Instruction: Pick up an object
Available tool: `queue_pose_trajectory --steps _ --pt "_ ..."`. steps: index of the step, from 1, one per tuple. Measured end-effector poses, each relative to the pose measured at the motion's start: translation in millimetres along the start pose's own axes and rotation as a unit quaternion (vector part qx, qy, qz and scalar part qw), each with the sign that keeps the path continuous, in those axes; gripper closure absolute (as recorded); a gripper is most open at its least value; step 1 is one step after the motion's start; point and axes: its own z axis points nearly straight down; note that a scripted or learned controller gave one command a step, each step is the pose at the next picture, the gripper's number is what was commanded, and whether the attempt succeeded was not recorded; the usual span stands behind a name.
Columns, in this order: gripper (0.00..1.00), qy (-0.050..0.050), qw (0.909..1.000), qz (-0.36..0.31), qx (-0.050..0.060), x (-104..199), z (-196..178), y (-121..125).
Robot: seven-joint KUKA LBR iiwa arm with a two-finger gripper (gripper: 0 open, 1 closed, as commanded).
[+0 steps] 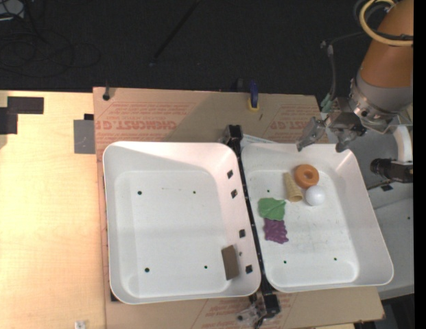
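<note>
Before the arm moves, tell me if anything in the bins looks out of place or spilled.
Nothing looks spilled or damaged. The orange ring, white ball, tan piece, green piece and purple cluster huddle in the right bin; a lone brown block lies in the left bin.

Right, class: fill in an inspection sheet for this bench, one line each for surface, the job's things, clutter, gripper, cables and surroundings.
Surface: two white bins, left bin and right bin, on brown cardboard.
Job's things: in the right bin, an orange ring, white ball, tan cylinder, green piece and purple cluster; in the left bin, a brown block.
Clutter: nothing seen.
Gripper: the gripper hangs open over the right bin's far edge, holding nothing.
Cables: a yellow cable loops by the arm.
Surroundings: pale wooden bench, dark floor behind.
</note>
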Motion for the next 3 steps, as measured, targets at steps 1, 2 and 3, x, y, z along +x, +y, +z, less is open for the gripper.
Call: queue_pose_trajectory --steps 1,2,3 --pt "0.0 0.001 1.0 0.0 0.008 7.6 171.6 -21.8" --pt "0.0 0.001 1.0 0.0 0.003 33.3 199.0 -41.1" --pt "1.0 0.0 1.0 0.004 0.001 29.9 187.0 -40.1"
